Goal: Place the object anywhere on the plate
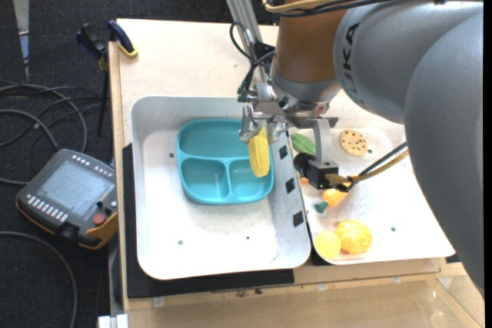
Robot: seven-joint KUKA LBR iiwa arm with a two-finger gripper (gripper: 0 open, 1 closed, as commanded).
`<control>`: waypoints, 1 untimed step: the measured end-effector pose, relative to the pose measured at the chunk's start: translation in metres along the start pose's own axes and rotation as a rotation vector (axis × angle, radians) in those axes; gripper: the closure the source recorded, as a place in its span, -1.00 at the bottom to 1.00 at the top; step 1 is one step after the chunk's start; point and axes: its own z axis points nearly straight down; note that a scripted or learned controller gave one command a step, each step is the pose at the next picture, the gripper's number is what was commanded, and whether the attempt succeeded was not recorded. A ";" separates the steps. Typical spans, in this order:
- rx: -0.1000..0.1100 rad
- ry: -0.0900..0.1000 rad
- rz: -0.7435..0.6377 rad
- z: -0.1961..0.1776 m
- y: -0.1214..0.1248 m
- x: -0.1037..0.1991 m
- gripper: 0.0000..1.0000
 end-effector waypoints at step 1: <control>-0.001 0.000 0.000 0.010 -0.014 0.042 1.00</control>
